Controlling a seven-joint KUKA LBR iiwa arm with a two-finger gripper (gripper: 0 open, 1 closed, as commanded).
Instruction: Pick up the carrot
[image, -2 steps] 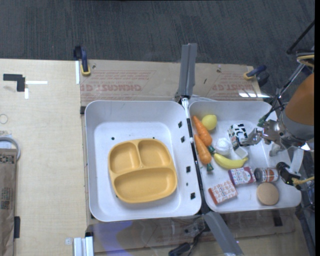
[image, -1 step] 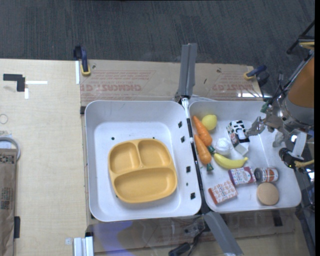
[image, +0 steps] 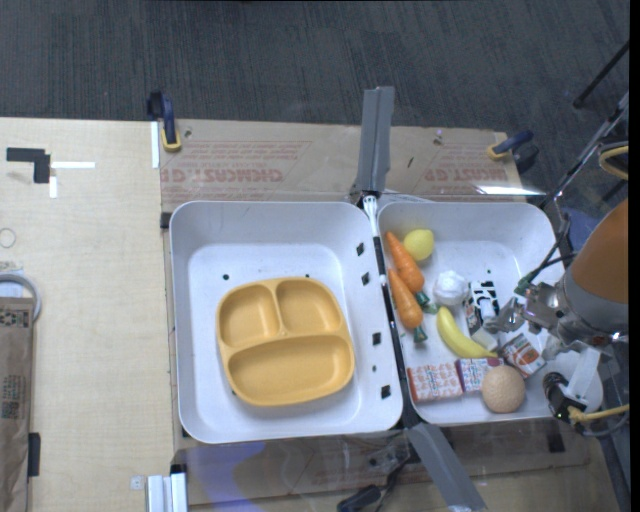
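Fingers (image: 512, 318): can't tell whether apart or together, they're a cluttered metallic tangle at the right side of the right bin (image: 535, 225), low over a small red-and-white packet (image: 522, 353). Nothing visibly between them.

Gripper (image: 525, 312) sits right of center-frame edge, reaching in from the right. Behind it the wrist widens into the orange band (image: 605, 262) at the far right edge, grey body just below. Arm (image: 590, 300) comes in roughly level, slightly angled toward lower left. Cables and a white fitting (image: 580, 380) hang below the wrist, over the bin's lower right corner.

Carrot (image: 405, 262): two orange pieces lie along the left wall of the right bin, near frame center. Upper one tilts from upper left to lower right; second carrot piece (image: 405, 303) just below it, touching or nearly so. Well apart from the gripper.

Also in the right bin: lemon (image: 419, 243) just right of the upper carrot, white crumpled item (image: 451, 289), banana (image: 458, 336) between carrots and gripper, red patterned box (image: 447, 378) and a tan egg-shaped object (image: 503, 390) along the lower wall.

Left bin (image: 190, 330) holds a yellow divided plate (image: 286, 340). Both bins on the worktop (image: 80, 330).
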